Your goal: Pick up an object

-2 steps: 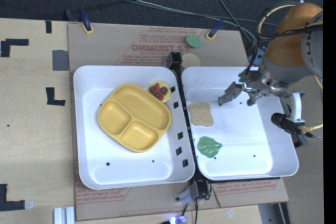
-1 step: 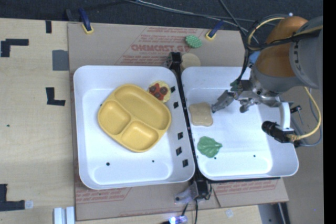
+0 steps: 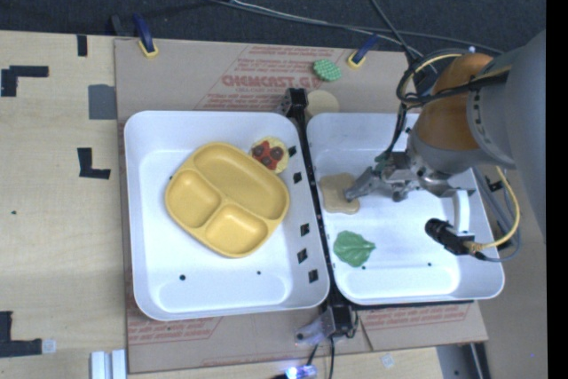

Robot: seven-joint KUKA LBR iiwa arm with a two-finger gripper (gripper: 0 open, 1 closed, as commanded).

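Over the right bin point(image 3: 461, 284), the gripper point(image 3: 357, 191) is seen lowered at a tan cookie-like piece point(image 3: 337, 193) lying by the divider; whether it is clamped cannot be told. A green leaf point(image 3: 354, 248) lies nearby. A yellow tray point(image 3: 227, 198) sits in the left bin point(image 3: 151, 280).
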